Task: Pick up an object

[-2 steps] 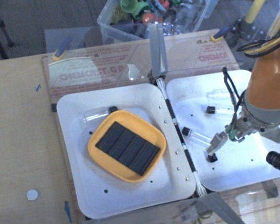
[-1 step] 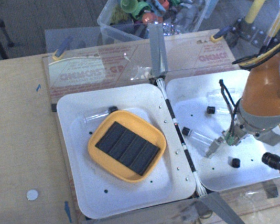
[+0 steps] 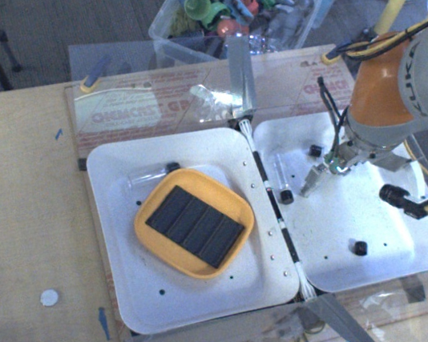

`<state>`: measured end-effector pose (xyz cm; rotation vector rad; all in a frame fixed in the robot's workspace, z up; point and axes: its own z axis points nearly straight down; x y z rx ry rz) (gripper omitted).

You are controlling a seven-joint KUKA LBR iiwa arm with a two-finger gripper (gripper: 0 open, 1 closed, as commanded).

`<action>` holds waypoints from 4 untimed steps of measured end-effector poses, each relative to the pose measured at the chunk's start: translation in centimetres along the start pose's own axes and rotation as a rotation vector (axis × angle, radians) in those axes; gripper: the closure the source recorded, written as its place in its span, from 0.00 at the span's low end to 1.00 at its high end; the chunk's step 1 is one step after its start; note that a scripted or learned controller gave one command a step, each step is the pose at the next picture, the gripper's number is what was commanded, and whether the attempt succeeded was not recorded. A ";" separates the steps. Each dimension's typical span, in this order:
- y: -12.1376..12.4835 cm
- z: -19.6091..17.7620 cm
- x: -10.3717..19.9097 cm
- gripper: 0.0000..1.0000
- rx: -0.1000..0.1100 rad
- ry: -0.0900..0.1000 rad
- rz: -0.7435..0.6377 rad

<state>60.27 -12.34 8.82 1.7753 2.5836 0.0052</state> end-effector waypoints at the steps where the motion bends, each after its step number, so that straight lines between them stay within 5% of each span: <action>1: 9.0 -9.7 5.1 0.00 0.005 0.001 0.134; 2: 2.5 -9.7 5.3 0.00 0.007 0.003 0.090; 3: -1.8 -9.1 1.9 0.00 0.008 0.004 0.027; 4: 1.3 0.1 -4.2 0.00 0.003 0.001 0.179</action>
